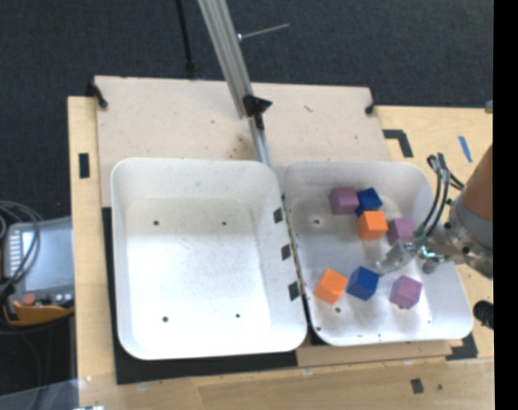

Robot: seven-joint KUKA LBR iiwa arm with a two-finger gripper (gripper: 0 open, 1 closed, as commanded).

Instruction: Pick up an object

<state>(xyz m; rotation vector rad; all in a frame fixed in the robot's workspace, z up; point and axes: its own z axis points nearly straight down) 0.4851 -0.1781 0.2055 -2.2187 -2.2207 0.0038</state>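
Observation:
The right bin (pixel 327 331) holds several small cubes: a purple one (pixel 344 200) and a blue one (pixel 369 199) at the back, an orange one (pixel 373 224), a purple one (pixel 402 229), an orange one (pixel 331 285), a blue one (pixel 362 283) and a purple one (pixel 406 292) toward the front. My gripper (pixel 399 256) reaches in from the right and hangs low over the bin, between the purple cube at the right and the front blue cube. I see no cube between its fingers.
The left bin (pixel 122 229) stands beside the right one on the wooden bench. A slanted aluminium rail (pixel 229 49) rises from the back of the bins. A grey control pendant (pixel 32 267) with cables lies off the bench at the left.

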